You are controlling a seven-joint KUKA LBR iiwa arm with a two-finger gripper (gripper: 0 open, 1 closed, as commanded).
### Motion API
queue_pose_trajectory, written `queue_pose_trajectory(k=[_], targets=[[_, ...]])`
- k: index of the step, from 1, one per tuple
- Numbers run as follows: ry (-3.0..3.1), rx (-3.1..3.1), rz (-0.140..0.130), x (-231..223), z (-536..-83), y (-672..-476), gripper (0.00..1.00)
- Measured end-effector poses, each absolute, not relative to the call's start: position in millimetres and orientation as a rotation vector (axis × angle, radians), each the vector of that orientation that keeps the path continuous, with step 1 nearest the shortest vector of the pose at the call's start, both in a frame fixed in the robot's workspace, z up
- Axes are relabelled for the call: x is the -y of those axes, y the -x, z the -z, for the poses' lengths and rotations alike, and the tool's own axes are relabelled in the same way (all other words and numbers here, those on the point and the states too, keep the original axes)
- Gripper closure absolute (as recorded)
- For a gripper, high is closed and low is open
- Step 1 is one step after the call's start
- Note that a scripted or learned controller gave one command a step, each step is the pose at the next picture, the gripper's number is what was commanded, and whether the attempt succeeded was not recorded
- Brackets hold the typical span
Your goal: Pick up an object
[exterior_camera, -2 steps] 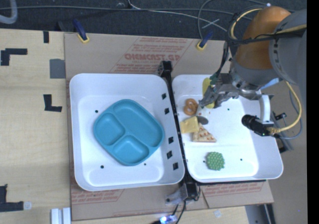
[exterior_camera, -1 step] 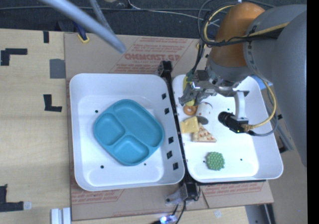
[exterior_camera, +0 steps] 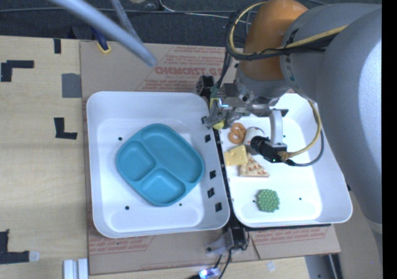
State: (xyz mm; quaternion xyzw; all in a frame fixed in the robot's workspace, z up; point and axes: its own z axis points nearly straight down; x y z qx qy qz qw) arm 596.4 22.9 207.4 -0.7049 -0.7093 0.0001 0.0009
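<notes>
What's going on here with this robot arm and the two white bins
A grey robot arm reaches in over the right bin, its gripper low at the bin's upper left, near a small pretzel-like piece. Also in that bin lie a yellow wedge, a waffle-like piece and a green round item. The left bin holds a blue divided plate. Nothing looks lifted yet.

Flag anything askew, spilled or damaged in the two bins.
Nothing stands out. The blue divided plate lies flat in the left bin; the pretzel, cheese wedge, waffle piece and green ball lie loose in the right bin.
</notes>
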Motion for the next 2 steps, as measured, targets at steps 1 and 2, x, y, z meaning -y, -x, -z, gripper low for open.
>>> queue_pose_trajectory(k=[1,2], targets=[[2.214,2.228,0.003,-72.6,-220.5,-620.6,1.00],[2.218,2.224,-0.003,-69.3,-219.7,-619.5,0.00]])
